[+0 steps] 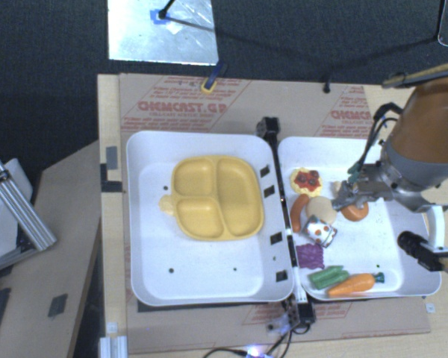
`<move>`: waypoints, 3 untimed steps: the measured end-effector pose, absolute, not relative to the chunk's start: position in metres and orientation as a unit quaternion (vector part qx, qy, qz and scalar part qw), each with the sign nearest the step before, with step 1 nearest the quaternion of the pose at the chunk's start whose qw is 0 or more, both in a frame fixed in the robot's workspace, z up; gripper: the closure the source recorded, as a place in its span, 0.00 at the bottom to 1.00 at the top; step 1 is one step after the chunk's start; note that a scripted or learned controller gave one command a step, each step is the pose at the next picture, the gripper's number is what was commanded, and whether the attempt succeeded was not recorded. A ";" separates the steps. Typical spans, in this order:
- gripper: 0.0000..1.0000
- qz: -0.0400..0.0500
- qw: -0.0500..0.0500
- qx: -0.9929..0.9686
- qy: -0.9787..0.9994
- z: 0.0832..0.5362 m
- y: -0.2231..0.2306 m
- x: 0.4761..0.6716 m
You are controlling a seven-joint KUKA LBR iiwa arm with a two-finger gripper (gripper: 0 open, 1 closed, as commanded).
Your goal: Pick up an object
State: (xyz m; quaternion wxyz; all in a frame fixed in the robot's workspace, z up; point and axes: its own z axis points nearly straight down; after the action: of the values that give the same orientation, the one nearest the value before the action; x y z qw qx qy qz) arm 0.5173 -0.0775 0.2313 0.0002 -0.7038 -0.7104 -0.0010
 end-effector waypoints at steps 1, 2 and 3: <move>1.00 -0.001 0.000 -0.704 -0.710 0.226 -0.026 0.516; 1.00 -0.001 0.000 -0.704 -0.710 0.219 0.022 0.522; 1.00 -0.002 0.000 -0.704 -0.711 0.230 0.076 0.541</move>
State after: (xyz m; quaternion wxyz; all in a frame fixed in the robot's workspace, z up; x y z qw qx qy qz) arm 0.5408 0.0760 0.2297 -0.0004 -0.7035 -0.7106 -0.0021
